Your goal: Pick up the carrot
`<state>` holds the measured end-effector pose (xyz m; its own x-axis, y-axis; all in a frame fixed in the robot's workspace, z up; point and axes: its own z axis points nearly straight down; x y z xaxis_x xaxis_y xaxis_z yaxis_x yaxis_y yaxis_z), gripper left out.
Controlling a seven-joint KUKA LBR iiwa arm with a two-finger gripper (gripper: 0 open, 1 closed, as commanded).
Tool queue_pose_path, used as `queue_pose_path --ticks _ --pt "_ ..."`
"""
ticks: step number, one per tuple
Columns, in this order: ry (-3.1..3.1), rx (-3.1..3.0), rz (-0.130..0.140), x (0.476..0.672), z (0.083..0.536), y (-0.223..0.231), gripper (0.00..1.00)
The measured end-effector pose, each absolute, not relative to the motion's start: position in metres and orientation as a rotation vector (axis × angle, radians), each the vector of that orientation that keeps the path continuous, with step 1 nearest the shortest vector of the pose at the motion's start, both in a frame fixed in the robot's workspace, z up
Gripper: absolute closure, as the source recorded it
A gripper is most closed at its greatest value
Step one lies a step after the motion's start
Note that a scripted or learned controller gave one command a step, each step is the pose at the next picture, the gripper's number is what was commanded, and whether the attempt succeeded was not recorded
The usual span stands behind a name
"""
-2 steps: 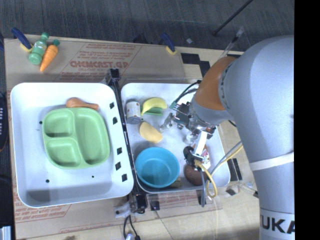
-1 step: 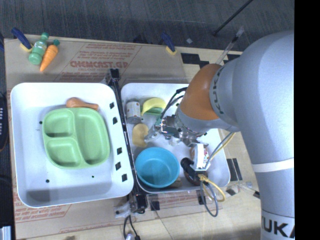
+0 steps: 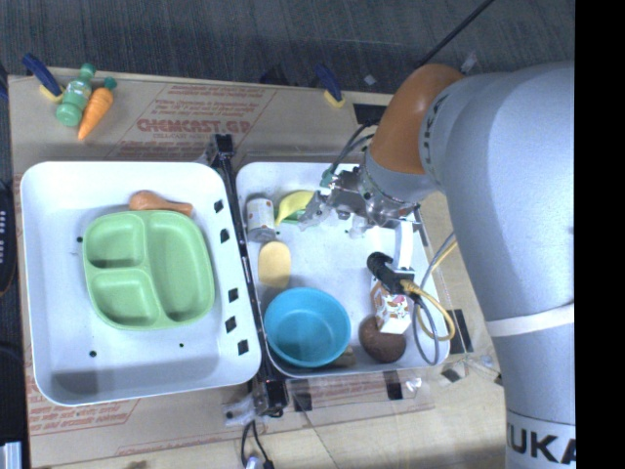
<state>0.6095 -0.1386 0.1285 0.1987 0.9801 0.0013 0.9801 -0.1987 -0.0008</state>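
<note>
Gripper (image 3: 337,203) hangs over the right bin (image 3: 430,360) beside a yellow-green piece (image 3: 293,205), grip state indeterminate; carrot (image 3: 96,112) lies well outside that bin.

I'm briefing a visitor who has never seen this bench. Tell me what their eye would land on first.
The big grey arm with its orange band fills the right side, reaching over the right bin. Next come the green divided plate in the left bin and the blue bowl at the right bin's near end. The carrot lies outside, far left.
</note>
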Motion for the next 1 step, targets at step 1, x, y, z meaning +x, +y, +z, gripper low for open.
queue_pose_path --ticks 1 --pt "-1.901 -2.489 0.009 0.5638 0.0910 -0.0897 0.00"
